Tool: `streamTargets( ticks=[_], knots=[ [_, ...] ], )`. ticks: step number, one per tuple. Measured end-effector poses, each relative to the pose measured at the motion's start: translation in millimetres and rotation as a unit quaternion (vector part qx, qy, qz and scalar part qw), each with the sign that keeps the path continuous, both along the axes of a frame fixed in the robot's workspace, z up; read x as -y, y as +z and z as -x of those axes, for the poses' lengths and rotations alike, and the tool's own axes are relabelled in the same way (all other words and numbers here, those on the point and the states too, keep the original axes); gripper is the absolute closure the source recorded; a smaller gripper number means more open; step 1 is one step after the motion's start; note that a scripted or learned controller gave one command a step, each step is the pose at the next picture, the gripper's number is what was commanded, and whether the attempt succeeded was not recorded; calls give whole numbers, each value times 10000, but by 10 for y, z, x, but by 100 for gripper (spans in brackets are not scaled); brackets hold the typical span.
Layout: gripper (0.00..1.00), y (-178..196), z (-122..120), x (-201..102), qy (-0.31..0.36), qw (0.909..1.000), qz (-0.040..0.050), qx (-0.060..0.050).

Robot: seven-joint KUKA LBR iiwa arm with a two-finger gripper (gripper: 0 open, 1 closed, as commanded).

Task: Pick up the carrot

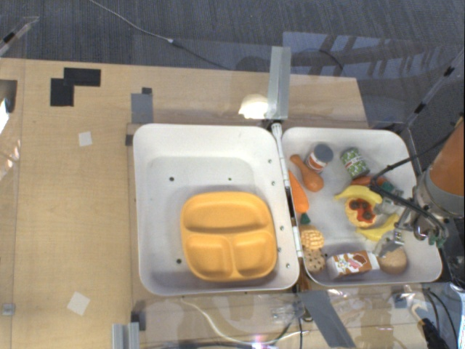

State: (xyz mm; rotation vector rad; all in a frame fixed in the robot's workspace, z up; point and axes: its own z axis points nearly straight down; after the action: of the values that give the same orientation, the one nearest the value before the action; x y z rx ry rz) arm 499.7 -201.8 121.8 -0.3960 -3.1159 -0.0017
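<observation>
Against the right bin's (pixel 407 140) nine o'clock wall the carrot (pixel 298 195) lies lengthwise, well apart from the gripper (pixel 392 240) at four o'clock. Whether the jaws are open cannot be told. A descent closing across the carrot's width, clear of the wall, is judged best.

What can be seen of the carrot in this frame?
The carrot is a slim orange piece with a dark green stub at its lower end, plastic-looking like toy food. It lies flat in the right bin, lengthwise along that bin's left wall, close beside the divider between the bins. A corn cob lies just below its green end. The gripper is far across the bin, not touching it.
</observation>
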Motion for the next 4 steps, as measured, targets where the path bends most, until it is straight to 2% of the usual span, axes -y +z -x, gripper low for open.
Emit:
streamTargets(
  ticks=[1, 2, 3, 4],
  knots=[
    [0, 29, -18, 2, 5, 10000, 13, 30],
    [0, -58, -360, -374, -1005, 9949, 5, 46],
    [0, -328, -836, -532, -2269, 9739, 1, 61],
    [100, -193, -867, -543, -2219, 9750, 1, 104]
  ],
)
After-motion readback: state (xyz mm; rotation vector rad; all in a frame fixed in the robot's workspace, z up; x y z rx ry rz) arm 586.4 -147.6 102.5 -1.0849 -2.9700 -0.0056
